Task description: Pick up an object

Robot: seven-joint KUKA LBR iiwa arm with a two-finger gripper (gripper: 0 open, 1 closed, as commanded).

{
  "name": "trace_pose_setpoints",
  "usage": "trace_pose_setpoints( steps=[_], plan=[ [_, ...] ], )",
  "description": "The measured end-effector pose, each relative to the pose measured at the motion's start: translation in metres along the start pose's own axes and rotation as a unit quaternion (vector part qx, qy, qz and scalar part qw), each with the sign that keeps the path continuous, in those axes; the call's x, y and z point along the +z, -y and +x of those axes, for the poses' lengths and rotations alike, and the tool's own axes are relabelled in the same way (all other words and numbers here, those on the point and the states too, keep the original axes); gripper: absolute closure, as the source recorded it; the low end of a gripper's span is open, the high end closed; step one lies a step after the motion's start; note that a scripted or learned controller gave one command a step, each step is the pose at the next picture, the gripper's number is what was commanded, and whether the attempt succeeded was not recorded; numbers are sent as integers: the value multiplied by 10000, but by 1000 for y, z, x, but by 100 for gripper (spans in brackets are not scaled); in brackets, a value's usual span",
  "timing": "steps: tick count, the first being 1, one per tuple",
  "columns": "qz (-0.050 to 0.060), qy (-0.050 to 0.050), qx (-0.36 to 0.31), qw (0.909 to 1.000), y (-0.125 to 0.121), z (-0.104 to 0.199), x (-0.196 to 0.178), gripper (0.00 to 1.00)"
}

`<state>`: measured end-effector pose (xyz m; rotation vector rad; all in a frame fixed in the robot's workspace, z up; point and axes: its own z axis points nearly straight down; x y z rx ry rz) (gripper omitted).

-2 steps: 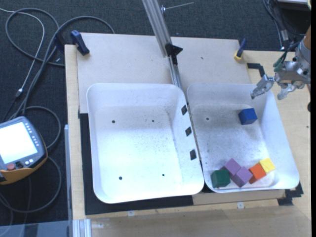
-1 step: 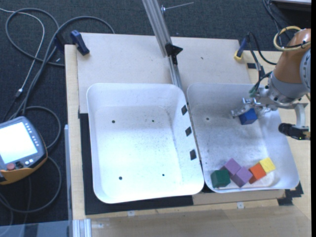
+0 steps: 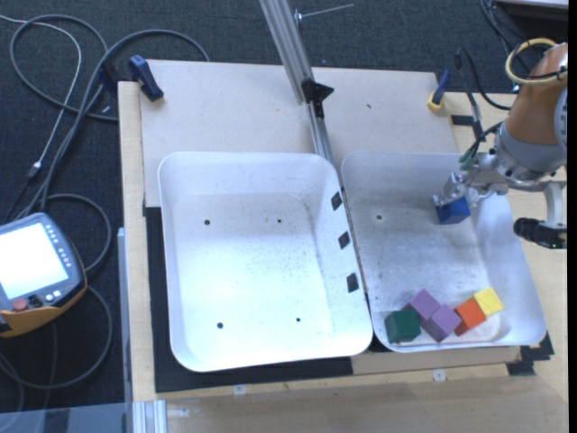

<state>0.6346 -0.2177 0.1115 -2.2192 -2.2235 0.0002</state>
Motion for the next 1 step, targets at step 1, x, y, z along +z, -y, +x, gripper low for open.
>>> trace_pose_setpoints(
  steps=[1],
  plan=[
    [22, -28, -30, 10000, 1, 85, 10, 100]
  ],
)
